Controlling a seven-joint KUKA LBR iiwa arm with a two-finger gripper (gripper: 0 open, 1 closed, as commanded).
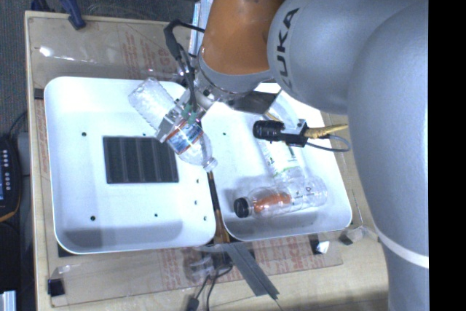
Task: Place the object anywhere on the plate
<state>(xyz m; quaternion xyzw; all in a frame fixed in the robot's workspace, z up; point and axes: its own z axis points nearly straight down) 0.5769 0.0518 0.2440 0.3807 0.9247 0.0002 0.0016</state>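
A bottle with black cap (280, 200) is seen lying near in the right bin (335, 218). A dark ribbed plate (140, 159) sits in the left bin (80, 229). A clear plastic bottle (171, 120) is gripped between closed tool (183, 113) fingers, above the left bin's right edge, beside the plate.

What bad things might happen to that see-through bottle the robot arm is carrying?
The clear bottle sits tilted in the gripper, gripped near one end, so it might slip and drop. It hangs near the left bin's right edge, short of the dark plate, so it could land on white floor or roll away.
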